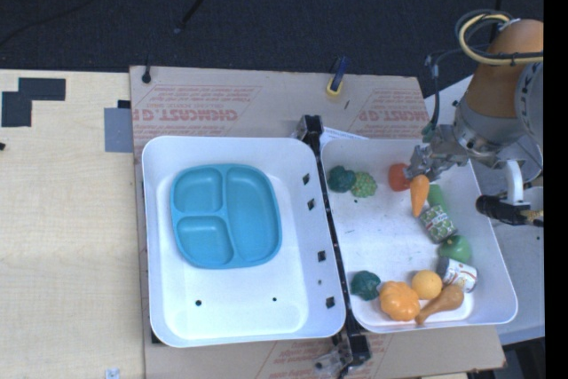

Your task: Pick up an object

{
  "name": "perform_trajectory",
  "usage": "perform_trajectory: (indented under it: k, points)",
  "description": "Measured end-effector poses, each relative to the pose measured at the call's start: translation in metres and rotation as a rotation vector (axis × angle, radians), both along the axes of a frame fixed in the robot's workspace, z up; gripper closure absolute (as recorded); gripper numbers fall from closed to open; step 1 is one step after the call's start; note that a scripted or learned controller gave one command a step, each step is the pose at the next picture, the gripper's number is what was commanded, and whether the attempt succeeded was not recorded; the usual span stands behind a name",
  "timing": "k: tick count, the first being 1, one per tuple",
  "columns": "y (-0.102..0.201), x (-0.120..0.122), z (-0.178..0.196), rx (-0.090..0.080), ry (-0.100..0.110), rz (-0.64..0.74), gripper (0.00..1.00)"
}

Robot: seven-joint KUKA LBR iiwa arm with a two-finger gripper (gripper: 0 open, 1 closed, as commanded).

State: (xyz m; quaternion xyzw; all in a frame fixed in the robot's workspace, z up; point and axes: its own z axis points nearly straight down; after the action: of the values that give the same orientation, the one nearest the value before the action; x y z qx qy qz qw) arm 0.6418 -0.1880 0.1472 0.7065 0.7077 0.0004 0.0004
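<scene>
Camera view. Two white bins side by side on the bench. Left bin [169, 297] holds a blue divided plate [224, 216], lying flat toward its upper half.

Right bin [390, 231] carries the loose items. Near its upper left: a dark teal lump [341, 179] touching a light green leafy piece [363, 185]. Upper right: a red item [398, 177], partly covered by the gripper, and just beside it an orange carrot [419, 194] pointing down. Below the carrot, a green patterned packet [438, 223]. Along the bottom edge: another dark teal lump [365, 284], an orange pepper-like piece [398, 301], a small yellow-orange ball [427, 283], a tan carrot-shaped piece [441, 303], a small white-and-red carton [460, 272].

Arm enters from the right. Gripper [421, 164] sits low over the upper right corner of the right bin, right at the carrot's top end and the red item. Jaws: cannot tell how far apart, nor whether anything is between them
</scene>
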Motion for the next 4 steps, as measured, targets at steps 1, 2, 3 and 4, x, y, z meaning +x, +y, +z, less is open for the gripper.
perform_trajectory:
  k: [1, 2, 3, 4]
  points:
    - [-0.007, 0.008, 0.051, -0.001, -0.001, 0.005, 1.0]
    - [-0.008, 0.008, 0.082, 0.0, -0.001, 0.002, 1.0]
    - [0.043, -0.024, 0.088, 0.003, 0.005, 0.002, 1.0]
    - [0.08, -0.063, 0.078, 0.002, 0.008, 0.0, 1.0]
